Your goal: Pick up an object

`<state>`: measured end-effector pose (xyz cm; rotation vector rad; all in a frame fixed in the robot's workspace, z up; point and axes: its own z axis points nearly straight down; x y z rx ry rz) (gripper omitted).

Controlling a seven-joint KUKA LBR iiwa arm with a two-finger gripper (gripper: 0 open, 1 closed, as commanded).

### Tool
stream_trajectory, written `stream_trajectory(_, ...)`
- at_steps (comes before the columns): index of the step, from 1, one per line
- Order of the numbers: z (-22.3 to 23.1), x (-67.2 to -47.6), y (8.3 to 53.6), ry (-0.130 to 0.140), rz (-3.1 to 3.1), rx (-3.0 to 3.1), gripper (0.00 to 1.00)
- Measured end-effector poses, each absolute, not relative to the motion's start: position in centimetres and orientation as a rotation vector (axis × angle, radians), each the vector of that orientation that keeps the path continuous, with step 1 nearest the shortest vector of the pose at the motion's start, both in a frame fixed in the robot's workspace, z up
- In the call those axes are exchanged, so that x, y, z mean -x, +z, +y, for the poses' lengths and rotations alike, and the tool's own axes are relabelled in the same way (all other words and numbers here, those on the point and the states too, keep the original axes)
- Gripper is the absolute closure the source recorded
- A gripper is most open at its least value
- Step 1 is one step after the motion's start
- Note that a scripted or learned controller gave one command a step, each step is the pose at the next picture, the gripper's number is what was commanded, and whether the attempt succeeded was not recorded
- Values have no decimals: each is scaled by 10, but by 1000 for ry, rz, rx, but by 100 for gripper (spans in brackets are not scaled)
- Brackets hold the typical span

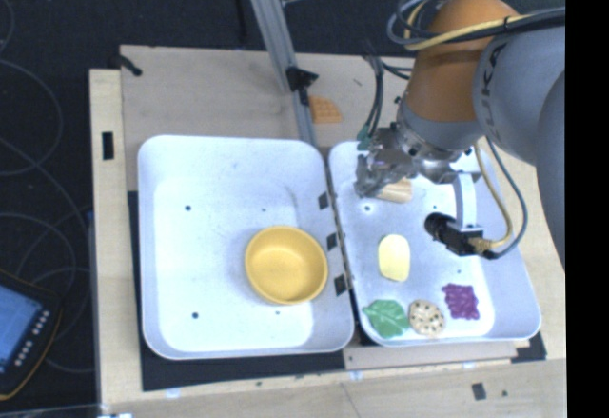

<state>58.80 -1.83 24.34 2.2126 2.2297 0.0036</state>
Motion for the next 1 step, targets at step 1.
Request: stream_trajectory(1,37,-587,253,4,2231,-2212,100)
